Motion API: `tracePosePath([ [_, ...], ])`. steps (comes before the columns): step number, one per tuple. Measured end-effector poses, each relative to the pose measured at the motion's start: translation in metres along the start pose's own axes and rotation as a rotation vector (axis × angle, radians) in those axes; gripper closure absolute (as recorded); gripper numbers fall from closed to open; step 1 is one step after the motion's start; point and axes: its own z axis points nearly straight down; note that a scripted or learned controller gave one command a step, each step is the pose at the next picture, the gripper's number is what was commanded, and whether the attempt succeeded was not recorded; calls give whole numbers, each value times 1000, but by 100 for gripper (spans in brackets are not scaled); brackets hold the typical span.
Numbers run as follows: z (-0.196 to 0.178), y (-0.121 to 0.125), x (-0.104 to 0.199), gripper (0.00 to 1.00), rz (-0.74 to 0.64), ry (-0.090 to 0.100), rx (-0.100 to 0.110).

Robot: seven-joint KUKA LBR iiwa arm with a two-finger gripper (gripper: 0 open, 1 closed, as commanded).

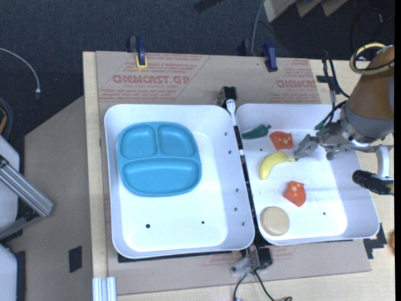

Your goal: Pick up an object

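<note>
Your arm comes in from the right edge of the frame, its orange band showing above the wrist, and reaches over the upper part of the right bin. The tool sits low at the centre of that bin, its tip just beside the right end of the yellow banana. You cannot tell from here whether it is open or closed; nothing is seen gripped in it.

In the same bin, you have a green pepper near the upper left corner, a red piece just right of it, a second red piece below the banana, and a round tan piece at the lower left.

The left bin holds a blue divided plate in its upper left part. Both bins rest on the counter.
</note>
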Motion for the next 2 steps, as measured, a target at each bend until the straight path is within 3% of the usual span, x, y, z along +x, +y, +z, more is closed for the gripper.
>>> tracePosePath([
  [1, -14, 2, -1, 100, 1, -3, -8],
  [2, -77, 1, 3, 100, 0, -5, -14],
])
